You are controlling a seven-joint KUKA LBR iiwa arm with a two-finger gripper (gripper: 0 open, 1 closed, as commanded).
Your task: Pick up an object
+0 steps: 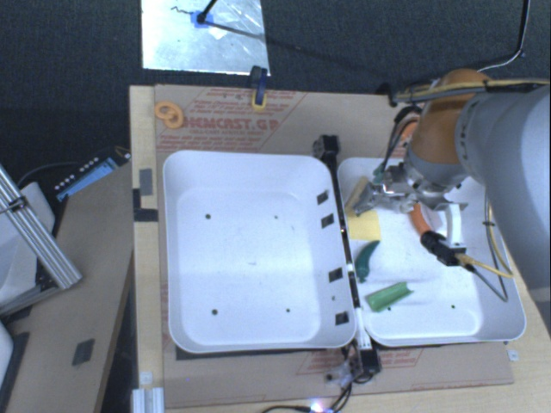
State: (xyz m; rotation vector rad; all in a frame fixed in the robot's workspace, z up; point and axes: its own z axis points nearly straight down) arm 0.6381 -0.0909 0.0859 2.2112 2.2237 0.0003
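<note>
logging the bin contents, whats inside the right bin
The right bin holds a yellow block, a dark green curved piece and a light green piece. An orange item is mostly covered by the gripper, which hides anything beneath it.

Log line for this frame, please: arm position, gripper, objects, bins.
arm: over right bin | gripper: above yellow block | loose: dark green piece, light green piece | grasp: unconfirmed
</note>
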